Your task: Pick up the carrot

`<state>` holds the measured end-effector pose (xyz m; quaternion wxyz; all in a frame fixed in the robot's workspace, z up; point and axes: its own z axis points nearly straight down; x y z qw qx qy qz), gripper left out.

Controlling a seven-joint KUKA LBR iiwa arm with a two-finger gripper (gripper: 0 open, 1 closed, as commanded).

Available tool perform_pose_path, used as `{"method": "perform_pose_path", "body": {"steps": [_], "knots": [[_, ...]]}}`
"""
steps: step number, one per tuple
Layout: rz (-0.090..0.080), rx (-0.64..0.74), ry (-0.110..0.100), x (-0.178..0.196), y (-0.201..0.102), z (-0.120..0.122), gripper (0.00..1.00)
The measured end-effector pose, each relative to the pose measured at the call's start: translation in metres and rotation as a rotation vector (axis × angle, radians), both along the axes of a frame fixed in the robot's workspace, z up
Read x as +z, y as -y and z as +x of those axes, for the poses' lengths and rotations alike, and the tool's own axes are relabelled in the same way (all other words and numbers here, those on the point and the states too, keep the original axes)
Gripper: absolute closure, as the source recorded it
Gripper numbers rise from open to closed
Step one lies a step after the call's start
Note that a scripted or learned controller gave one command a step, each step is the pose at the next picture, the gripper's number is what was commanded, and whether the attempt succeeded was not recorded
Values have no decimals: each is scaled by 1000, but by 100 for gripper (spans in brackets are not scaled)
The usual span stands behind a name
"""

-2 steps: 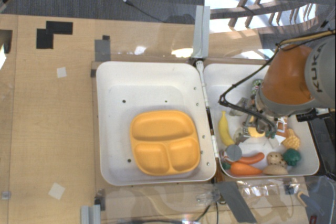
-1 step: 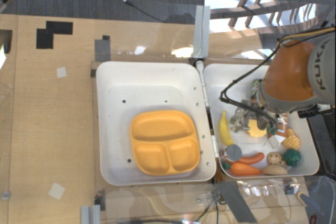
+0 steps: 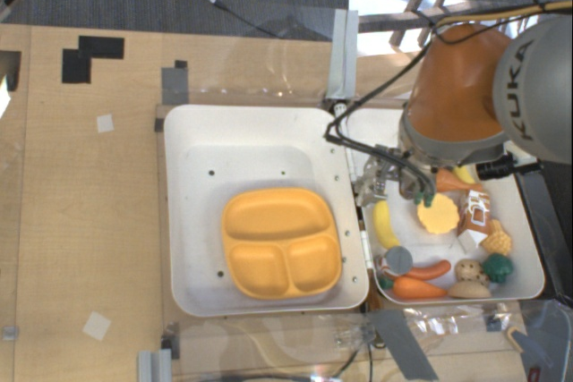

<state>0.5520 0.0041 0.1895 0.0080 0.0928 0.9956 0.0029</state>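
The arm (image 3: 466, 94) hangs over the upper part of the right bin (image 3: 535, 275), its orange band hiding much of that bin. The left bin (image 3: 192, 192) lies just beside the right bin and holds a yellow divided tray (image 3: 279, 240). The gripper (image 3: 405, 179) sits low in the right bin's upper left, but whether its fingers are spread or closed I cannot tell. The banana (image 3: 385, 224) lies below it. The carrot (image 3: 417, 288) rests by the right bin's lower rim, touching what seems a red sausage (image 3: 431, 269).
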Motion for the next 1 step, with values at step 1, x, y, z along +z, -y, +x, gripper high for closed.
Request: {"method": "perform_pose_path", "body": {"steps": [1], "knots": [[-12, 421, -3, 55, 61, -57, 100]]}}
